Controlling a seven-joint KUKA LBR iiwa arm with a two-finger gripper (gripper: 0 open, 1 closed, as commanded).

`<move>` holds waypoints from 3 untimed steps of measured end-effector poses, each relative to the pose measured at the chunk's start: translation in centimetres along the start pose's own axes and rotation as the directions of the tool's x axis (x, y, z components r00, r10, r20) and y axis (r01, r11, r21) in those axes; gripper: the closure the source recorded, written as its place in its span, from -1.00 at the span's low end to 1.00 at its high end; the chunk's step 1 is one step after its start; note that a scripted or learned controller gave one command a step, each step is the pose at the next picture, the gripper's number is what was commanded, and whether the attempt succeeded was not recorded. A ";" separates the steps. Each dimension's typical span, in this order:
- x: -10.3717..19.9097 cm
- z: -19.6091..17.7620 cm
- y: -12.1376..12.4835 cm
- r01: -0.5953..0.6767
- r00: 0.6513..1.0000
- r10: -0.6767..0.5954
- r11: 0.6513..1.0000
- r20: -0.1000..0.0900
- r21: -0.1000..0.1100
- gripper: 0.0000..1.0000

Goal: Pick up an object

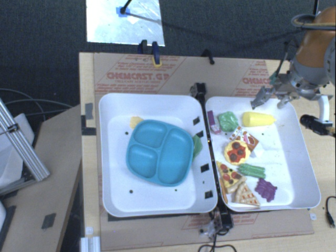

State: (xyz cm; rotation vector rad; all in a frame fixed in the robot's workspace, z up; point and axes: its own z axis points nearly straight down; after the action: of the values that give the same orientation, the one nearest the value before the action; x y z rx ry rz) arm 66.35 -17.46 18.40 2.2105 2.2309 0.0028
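Yellow toy corn (258, 119) lies in the right bin (299, 156), near its far rim. Gripper (273, 100) hovers just above and beyond the corn, jaws spread apart, nothing between them. Nearer than the corn: green lump (228, 121), round pizza (236, 151), green beans (252, 170), pizza slices (231, 176), purple grapes (266, 189). Left of the corn, the left bin (115, 140) holds a blue divided plate (159, 152).
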 end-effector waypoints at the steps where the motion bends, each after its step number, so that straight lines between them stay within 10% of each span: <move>1: 0.1 7.2 -0.4 -0.005 1.000 0.005 1.000 0.007 -0.017 -1.00; 2: 1.0 8.9 0.0 -0.007 1.000 0.007 1.000 0.002 -0.005 -1.00; 3: 4.4 7.1 -9.3 -0.009 1.000 0.009 1.000 -0.001 0.004 -1.00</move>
State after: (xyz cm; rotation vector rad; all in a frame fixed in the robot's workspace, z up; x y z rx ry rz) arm 57.01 -13.11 11.24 2.2229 2.2237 -0.0014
